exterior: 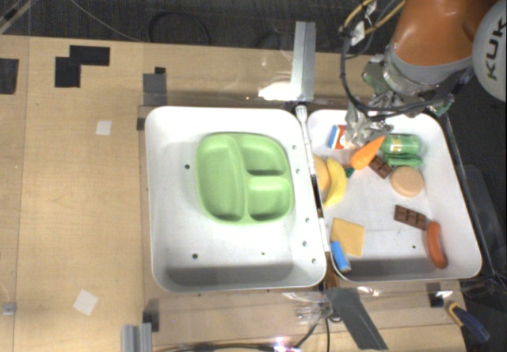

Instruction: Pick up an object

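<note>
Directly beneath the pincer [358, 135] lies a small orange plastic carrot [367, 154], likely light, stiff and slick. Whether the pincer is spread or pressed together, I cannot tell; gripping across the carrot's thicker middle seems safest.

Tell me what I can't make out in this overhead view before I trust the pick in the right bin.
- Gripper: the wrist above blocks it, so its grasp on anything is unclear.
- Carrot: its upper end runs under the gripper; contact is unclear.
- Red-and-white item: too small and partly covered to identify.
- Blue item: partly tucked against the right bin wall.
</note>
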Controlling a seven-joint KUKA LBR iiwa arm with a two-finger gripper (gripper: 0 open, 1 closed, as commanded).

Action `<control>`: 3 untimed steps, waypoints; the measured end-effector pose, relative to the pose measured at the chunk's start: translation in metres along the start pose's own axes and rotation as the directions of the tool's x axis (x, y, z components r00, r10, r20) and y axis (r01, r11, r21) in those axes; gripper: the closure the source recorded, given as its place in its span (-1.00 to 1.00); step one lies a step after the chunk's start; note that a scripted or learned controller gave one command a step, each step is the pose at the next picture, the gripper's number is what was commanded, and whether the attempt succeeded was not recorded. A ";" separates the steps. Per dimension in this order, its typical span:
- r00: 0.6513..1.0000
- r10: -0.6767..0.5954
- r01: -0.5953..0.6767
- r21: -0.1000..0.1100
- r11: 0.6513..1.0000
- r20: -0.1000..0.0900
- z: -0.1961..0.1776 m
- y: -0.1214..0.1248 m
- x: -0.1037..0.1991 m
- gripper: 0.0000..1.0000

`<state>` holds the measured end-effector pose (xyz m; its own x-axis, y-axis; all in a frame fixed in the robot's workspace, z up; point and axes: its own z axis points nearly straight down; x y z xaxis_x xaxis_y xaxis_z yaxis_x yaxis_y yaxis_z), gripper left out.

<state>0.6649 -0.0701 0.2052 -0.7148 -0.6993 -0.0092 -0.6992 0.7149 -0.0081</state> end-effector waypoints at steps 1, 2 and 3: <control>0.886 -0.463 0.463 -0.001 0.886 0.000 -0.002 -0.051 0.057 1.00; 0.743 -0.669 0.669 -0.007 0.743 -0.001 0.020 0.026 0.167 1.00; 0.742 -0.670 0.670 -0.006 0.742 -0.001 0.020 0.026 0.166 -1.00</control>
<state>0.5283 -0.1677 0.1833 -0.0616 -0.9981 -0.0008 -0.9981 0.0616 -0.0064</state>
